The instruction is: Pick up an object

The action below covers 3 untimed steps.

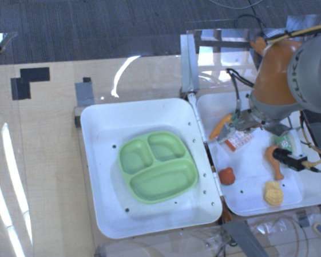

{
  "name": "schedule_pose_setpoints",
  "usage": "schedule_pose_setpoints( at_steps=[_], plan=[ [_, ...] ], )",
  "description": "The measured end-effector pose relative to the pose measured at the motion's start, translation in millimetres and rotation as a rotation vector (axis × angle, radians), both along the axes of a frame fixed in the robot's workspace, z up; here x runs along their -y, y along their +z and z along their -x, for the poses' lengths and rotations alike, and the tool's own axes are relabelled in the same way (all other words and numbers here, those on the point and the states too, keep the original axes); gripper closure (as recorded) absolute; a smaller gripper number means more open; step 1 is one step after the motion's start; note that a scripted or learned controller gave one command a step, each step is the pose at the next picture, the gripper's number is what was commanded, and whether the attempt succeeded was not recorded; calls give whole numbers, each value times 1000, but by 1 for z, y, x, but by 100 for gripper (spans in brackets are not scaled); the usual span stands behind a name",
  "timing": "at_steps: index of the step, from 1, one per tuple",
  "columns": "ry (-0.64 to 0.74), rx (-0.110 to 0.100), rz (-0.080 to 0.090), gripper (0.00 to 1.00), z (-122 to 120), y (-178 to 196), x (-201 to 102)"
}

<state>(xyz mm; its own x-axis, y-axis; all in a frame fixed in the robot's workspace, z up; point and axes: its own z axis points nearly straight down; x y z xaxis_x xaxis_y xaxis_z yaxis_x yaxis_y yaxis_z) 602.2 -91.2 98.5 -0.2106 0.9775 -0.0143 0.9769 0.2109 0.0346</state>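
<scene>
Arm: seen highest and closest to the lens, grey with an orange band, reaching in from 3 o'clock over the far half of the right bin.
Gripper: lowered into the right bin near its 11 o'clock corner; whether it is parted or closed cannot be told, as the wrist hides it, and nothing is seen held in it.
Red-and-white packet: laid flat at 7 o'clock from the gripper, just beside it; contact cannot be judged.
Orange carrot-shaped piece: found at 9 o'clock from the gripper, lying at a slant close to the bin's left wall.
Green-and-white piece: seen at 4 o'clock from the gripper, partly covered by the arm.
Orange curved piece: placed at 5 o'clock from the gripper, just beyond the green-and-white piece.
Red round piece: set at 7 o'clock from the gripper, apart from the packet, near the left wall.
Yellow knobbly piece: found at 5 o'clock, farthest from the gripper, near the bin's 6 o'clock rim.
Right bin: shallow and white, holding all six loose pieces.
Left bin: joined at 9 o'clock of the right bin.
Green divided plate: laid flat in the middle of the left bin, three compartments shown.
Bench: pale wood, spread toward 9 o'clock of both bins.
</scene>
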Motion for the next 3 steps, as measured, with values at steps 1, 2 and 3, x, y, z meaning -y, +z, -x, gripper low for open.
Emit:
schedule_pose_setpoints(
  at_steps=[1, 2, 3],
  plan=[
    [4, 7, -4, 100, -3, 13, -3],
    [4, 6, -4, 0, -3, 13, -3],
    [-38, -27, -7, 0, -27, -10, -1]
  ],
)
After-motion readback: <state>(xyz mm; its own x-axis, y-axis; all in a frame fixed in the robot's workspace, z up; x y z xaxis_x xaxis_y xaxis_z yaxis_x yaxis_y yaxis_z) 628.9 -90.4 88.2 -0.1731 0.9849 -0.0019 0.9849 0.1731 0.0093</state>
